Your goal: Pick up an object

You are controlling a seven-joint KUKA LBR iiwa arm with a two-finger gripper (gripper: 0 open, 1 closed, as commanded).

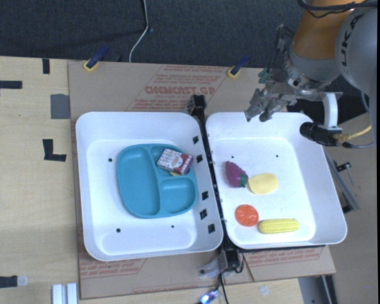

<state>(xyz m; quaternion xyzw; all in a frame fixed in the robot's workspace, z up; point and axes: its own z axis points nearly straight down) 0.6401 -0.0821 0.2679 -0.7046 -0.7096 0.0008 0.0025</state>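
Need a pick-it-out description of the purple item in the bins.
Look in the right-hand white bin, near its left wall. The small purple eggplant toy lies there, touching the pale yellow rounded piece on its right. It is the sole purple object, with a green stem end.

Grey arm (pixel 361 37) with an orange band, black lettering, and a dark metal tool (pixel 261 111).

red lettering is printed across the cardboard sheet (pixel 177 87) under the two bins — upside down from this camera and too faint to read for sure. dark letters run up the grey arm (pixel 361 40) — "uk" can be made out. the small carton's (pixel 175 162) print is too small to read.
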